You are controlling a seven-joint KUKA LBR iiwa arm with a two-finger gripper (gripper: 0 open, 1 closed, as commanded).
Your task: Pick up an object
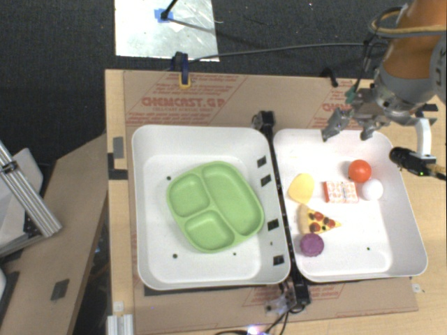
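Camera view: tool [351, 125] poised over the far edge of the right bin [405, 246], fingers spread and gripping nothing (high enough to clear the rim).

Candidates bunched mid-bin, toward the right bin's middle: orange ball [360, 170], white ball [373, 189] touching a small red-and-white box [340, 192], yellow piece [302, 186], pizza slice [318, 221], purple piece [311, 244].

Left bin [154, 187] carrying a green divided tray [214, 206], laid flat mid-bin. Likely next: descent onto the orange ball, nearest.
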